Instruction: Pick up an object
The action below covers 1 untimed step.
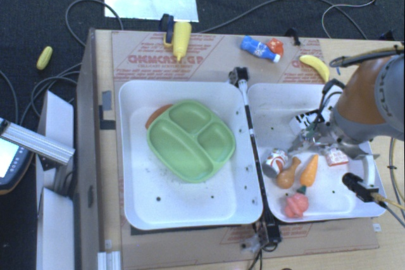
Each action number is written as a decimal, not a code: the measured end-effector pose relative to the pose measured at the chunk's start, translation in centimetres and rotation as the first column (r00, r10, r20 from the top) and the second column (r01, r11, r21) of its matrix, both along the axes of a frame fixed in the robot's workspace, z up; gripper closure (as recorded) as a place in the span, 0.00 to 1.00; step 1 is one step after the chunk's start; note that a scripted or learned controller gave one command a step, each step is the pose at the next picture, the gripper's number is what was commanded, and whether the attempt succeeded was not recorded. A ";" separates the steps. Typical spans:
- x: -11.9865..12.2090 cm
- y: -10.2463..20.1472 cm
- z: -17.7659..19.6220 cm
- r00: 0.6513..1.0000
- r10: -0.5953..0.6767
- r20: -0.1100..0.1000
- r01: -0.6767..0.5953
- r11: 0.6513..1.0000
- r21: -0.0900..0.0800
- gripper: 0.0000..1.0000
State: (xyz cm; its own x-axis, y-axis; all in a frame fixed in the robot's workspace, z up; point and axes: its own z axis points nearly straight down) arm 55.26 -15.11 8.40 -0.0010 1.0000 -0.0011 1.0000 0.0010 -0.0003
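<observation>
The arm comes in from the right, and my gripper (308, 134) is low inside the right bin (278, 104), near its middle. Just below and left of it lie a small red and white can (274, 162), an orange drumstick toy (288, 174) and a carrot (309, 169). A small white and red packet (335, 158) lies right beside the gripper, under the wrist. A pink strawberry-like toy (295, 205) rests at the bin's front wall. Nothing is visibly held.
The left bin (136, 199) holds a green divided plate (191, 140) lying over a brown-orange item (155, 115). On the cardboard behind the bins lie a yellow bottle (181, 38), a blue bottle (259, 49) and a banana (314, 66).
</observation>
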 end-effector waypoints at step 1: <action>6.6 -5.2 0.7 1.000 0.005 0.005 -0.006 1.000 0.007 0.00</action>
